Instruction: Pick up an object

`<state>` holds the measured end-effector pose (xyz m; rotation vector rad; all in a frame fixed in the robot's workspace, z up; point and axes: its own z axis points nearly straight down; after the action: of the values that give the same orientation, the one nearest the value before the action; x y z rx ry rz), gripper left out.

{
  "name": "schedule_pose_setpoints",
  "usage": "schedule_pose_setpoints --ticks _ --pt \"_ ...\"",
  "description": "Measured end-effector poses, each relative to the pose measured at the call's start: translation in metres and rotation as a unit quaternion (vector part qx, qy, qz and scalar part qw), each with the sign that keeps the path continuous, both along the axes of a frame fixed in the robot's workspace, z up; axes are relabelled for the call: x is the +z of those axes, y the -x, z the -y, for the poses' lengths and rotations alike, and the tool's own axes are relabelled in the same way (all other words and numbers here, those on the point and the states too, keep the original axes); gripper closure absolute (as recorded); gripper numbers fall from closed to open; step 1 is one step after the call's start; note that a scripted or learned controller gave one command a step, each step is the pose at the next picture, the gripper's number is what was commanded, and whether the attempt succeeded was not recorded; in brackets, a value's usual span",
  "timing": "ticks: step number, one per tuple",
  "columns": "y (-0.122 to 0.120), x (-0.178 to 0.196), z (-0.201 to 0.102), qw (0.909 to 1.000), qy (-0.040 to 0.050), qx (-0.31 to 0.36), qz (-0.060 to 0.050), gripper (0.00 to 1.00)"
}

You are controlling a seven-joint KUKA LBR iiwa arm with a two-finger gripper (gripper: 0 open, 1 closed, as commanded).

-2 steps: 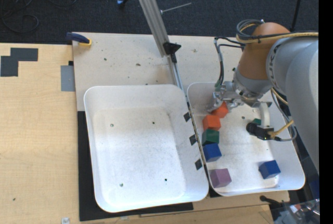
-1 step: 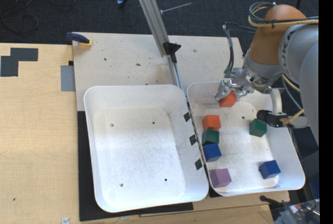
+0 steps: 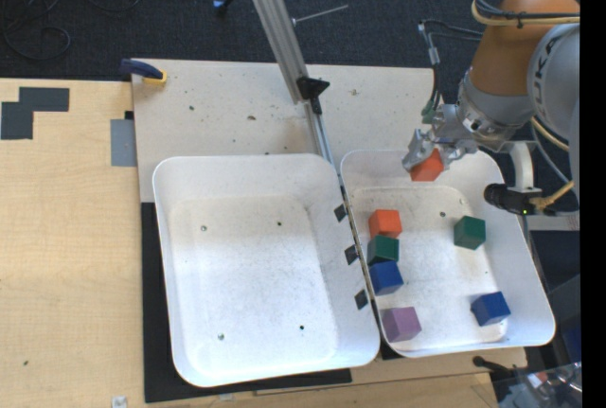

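Observation:
My gripper (image 3: 428, 154) hangs over the far end of the right bin (image 3: 530, 302), below the arm's orange band. A red-orange block (image 3: 428, 168) sits between its fingers, lifted off the bin floor. On the floor of that bin, along its left wall, lie an orange cube (image 3: 384, 222), a dark green cube (image 3: 383, 249) and a blue cube (image 3: 385, 276) in a row. A purple cube (image 3: 401, 323) rests at the near left corner. A second green cube (image 3: 469, 232) and a second blue cube (image 3: 490, 308) lie on the right side.
The left bin (image 3: 166, 207) stands beside the right one, with black clips on the shared wall. A slanted aluminium rail (image 3: 275, 18) rises behind the bins. A small blue and yellow tool (image 3: 142, 70) lies at the board's far left corner.

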<state>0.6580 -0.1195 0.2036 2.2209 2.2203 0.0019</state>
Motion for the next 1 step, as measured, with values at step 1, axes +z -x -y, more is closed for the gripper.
schedule_pose_setpoints --ticks 1 --pt "-0.0081 -0.0039 -0.053 1.0 -0.0009 0.002 -0.002 1.0"
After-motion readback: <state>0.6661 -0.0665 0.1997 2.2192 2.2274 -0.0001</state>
